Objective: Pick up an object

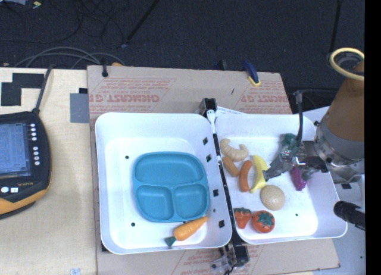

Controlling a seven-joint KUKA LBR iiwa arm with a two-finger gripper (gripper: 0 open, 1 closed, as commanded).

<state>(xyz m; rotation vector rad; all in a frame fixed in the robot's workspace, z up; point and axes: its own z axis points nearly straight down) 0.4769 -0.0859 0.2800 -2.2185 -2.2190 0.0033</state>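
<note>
The right bin (324, 217) holds several toy foods: a tan croissant (236, 150), a brown sausage (229, 165), an orange hot dog (244, 176), a yellow banana (259, 172), a beige potato (272, 197), a strawberry (241, 217) and a tomato (263, 221). My gripper (276, 169) hangs low over this bin, just right of the banana and above the potato. A purple eggplant (297, 178) lies right beside the gripper, and a green piece (289, 141) sits behind it. I see nothing clearly held.
The left bin (113, 149) holds a blue divided plate (171, 186) and a carrot (189, 229) at its front. A teach pendant (21, 158) lies on the bench at far left. The arm's body (348, 119) fills the right side.
</note>
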